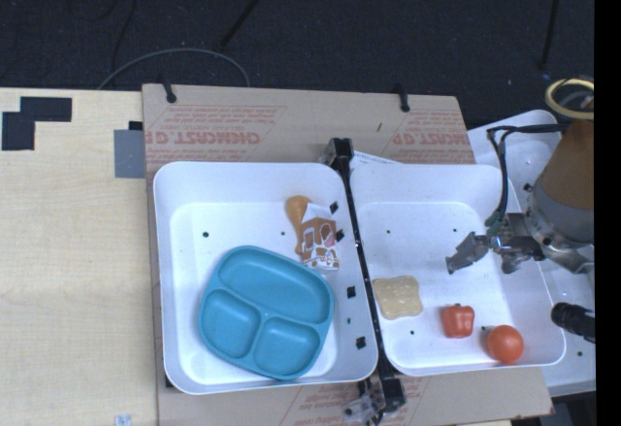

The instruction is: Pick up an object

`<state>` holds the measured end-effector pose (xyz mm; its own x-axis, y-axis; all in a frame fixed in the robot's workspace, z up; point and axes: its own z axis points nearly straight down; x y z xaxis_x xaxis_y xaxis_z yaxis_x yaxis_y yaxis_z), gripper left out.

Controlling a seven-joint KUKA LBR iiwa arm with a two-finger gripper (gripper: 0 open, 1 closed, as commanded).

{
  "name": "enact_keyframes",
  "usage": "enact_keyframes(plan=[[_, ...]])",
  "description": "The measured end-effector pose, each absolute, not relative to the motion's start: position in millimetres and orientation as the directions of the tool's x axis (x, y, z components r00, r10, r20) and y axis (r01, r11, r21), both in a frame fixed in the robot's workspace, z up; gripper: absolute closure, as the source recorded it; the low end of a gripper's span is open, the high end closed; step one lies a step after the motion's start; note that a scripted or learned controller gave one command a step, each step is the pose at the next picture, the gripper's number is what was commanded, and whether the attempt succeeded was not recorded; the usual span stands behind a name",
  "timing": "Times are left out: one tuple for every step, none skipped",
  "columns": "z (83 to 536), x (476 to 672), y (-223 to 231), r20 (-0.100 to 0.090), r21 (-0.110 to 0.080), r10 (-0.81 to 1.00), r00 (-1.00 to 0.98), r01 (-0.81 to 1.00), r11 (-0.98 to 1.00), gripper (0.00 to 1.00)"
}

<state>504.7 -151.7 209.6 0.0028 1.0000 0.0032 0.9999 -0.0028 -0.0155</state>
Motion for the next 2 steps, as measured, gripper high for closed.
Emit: enact_keyframes(plan=[[216, 507.4, -152, 0.001, -0.004, 1.0, 0.0, 1.0, 0.0, 0.0], [152, 508.2, -149, 0.003, -0.009, 1.0, 0.0, 1.0, 0.0, 0.0]])
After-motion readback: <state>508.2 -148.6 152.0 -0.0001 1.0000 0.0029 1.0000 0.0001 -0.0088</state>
